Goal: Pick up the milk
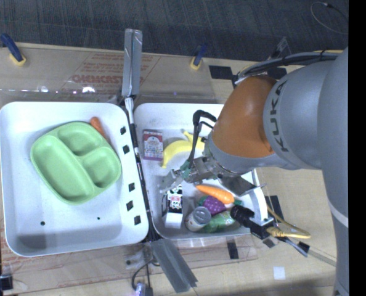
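The milk [174, 201] is a small white carton with black cow patches. It stands near the front left of the right bin [151, 222]. My gripper [178, 180] hangs low in that bin, just behind and above the carton and close to its top. Nothing shows as lifted. The grey arm with its orange band [248, 119] covers the bin's right half.
Around the milk lie a yellow banana [175, 150], a pink carton [152, 145], an orange carrot [215, 193], purple grapes [215, 206] and a tin can [200, 217]. The left bin [23, 227] holds a green divided plate [76, 161] and a small orange item [97, 126].
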Controlling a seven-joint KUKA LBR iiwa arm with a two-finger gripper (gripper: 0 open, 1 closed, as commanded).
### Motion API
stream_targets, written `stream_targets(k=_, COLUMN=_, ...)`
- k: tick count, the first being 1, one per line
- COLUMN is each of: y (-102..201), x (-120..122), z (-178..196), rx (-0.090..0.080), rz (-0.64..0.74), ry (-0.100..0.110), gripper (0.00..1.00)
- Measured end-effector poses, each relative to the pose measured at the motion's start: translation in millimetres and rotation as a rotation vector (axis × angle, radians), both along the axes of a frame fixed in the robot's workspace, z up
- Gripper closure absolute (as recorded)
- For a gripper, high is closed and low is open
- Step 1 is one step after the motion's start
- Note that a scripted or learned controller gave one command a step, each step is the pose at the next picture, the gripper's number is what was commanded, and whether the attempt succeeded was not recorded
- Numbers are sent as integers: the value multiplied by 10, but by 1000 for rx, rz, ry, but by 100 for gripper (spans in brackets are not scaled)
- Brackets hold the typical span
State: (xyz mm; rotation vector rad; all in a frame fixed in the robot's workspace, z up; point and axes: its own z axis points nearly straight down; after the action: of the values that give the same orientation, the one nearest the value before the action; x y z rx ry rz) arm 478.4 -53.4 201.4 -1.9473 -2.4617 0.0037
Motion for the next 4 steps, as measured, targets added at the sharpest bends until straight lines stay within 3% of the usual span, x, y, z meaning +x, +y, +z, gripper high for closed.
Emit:
stream_targets(k=1, y=257, x=-7, z=1491, rx=0, rz=179, ry=-2, gripper=0)
stream_targets(k=2, y=209, x=-15, z=525, rx=0, rz=-29, ry=2, gripper=0)
stream_targets(k=3, y=273, x=626, z=-125, rx=0, rz=101, ry=2, gripper=0)
stream_targets(k=4, y=-136, x=112, z=64, rx=1, rz=141, ry=1, gripper=0)
